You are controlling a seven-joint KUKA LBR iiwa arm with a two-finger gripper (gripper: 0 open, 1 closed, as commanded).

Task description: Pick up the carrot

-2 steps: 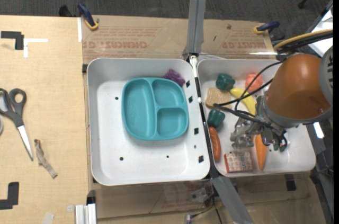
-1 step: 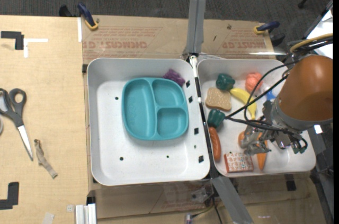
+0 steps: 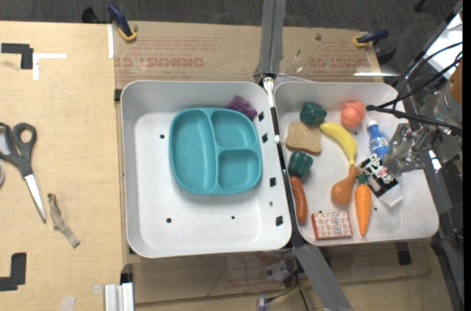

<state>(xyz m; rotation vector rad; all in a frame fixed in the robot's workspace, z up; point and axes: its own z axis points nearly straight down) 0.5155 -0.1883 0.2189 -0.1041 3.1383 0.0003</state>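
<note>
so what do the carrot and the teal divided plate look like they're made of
The small orange carrot in the right white bin looks like moulded toy plastic: uniform colour, smooth surface, though soft rubber can't be ruled out. The teal three-compartment plate in the left white bin looks like hard plastic, with an even matte colour and rounded moulded ridges.

Bright, even overhead light; soft short shadows inside the bins left of the claw [image 3: 397, 155], which looks slightly blurred.

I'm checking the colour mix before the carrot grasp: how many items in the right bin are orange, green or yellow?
Orange: 1, the carrot
Green: 2, one dark green item and another
Yellow: 1, the banana
Total: 4
</note>
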